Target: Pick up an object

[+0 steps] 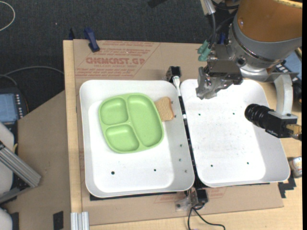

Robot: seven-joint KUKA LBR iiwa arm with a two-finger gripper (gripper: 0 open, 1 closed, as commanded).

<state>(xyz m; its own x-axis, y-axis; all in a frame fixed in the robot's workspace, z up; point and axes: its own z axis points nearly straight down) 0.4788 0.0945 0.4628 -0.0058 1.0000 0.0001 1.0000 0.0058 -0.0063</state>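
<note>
- Pincer (pixel 207 91) is seen hanging over the far left corner of the right bin (pixel 230 176), below the grey wrist of the arm (pixel 268 23); whether it is spread or pressed together cannot be told, and nothing is seen held by it.
- Two candidates for picking are found in the left bin (pixel 96 176): a green divided plate (pixel 130 122) with three compartments, lying flat near the middle, and a small tan biscuit-like piece (pixel 165 109) touching the plate's right rim, close to the wall shared by the two bins.
- No object is seen under the pincer on the right bin's floor, apart from faint specks.
- The step in hand is judged to be the approach: no grasp is made yet, and the pincer is set on the wrong side of the dividing wall from both things.
- For the next move, a shift to the left across the wall would be called for, then a descent over the tan piece, which is the nearer thing.
- Care would be needed there, since the piece is wedged beside the plate's rim and the bin wall, so little room is left around it.
- Alternatively, the plate's raised rim could be taken, though it is judged a harder hold.
</note>
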